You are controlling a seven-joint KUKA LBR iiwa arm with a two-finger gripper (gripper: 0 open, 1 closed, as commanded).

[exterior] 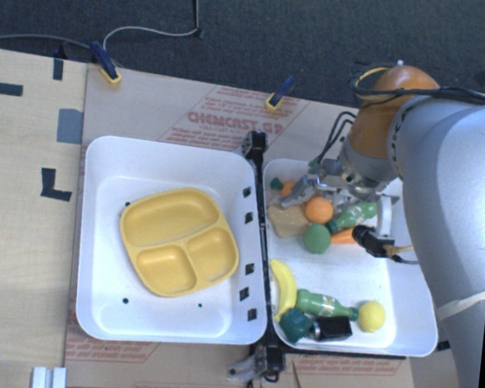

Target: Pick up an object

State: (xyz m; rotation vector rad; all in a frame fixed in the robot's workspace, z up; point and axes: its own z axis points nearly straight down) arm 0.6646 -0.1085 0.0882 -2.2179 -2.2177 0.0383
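Cardboard-topped counter below, I have the pincer down in the right bin over the orange ball and green ball; I cannot tell its opening, so next I need a confirmed grip before lifting.

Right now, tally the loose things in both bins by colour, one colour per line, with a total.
Yellow: 3, the plate, banana and lemon
Orange: 2, the orange ball and carrot
Green: 2, the green ball and bottle
Total: 7, counting only what shows clearly.
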